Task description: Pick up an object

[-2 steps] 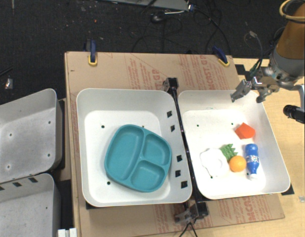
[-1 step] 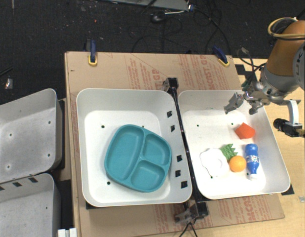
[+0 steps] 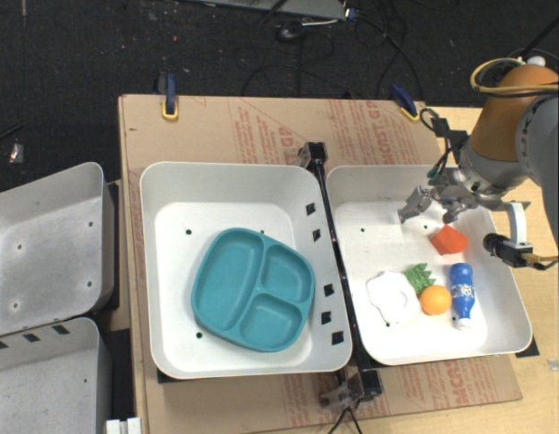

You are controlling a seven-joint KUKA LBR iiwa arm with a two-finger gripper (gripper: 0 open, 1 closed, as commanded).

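In the right bin point(image 3: 506, 333) lie a red block point(image 3: 450, 240), an orange ball point(image 3: 434, 300), a blue bottle point(image 3: 460, 292), a green leafy piece point(image 3: 417, 276) and a white flat object point(image 3: 391, 297). My gripper point(image 3: 433, 209) hangs over the far part of this bin, just up and left of the red block. It is open, its fingers spread apart with nothing between them. The grey arm with its orange band point(image 3: 510, 107) reaches in from the right.
The left bin point(image 3: 162, 242) holds a teal divided plate point(image 3: 253, 288). A black divider point(image 3: 329, 251) runs between the two bins. Both rest on a cardboard sheet point(image 3: 243, 125). Two spare white bins point(image 3: 44, 242) lie at the far left.
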